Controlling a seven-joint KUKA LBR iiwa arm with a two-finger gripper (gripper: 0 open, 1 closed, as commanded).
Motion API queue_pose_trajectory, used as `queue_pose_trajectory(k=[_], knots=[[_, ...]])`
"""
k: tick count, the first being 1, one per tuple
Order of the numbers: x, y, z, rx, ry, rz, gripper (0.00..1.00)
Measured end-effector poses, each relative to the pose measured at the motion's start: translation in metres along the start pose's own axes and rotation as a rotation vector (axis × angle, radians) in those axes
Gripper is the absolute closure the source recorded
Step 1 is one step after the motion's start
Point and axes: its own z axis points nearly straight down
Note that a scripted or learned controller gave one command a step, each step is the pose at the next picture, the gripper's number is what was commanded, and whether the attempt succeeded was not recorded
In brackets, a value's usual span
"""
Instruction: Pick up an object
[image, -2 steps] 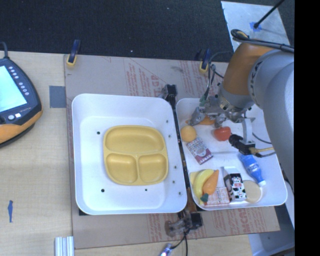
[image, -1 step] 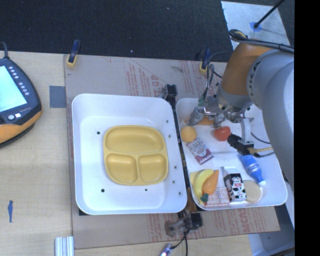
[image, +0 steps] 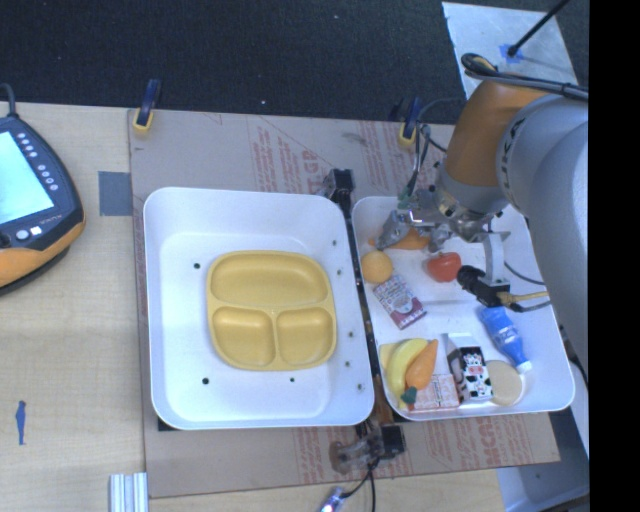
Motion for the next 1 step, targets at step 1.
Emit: queue_pose_trajectory(k=[1], knots=[[-0.0022, -0.0014, -0.0100, 0.009, -0.002, -0.002, 1.00]])
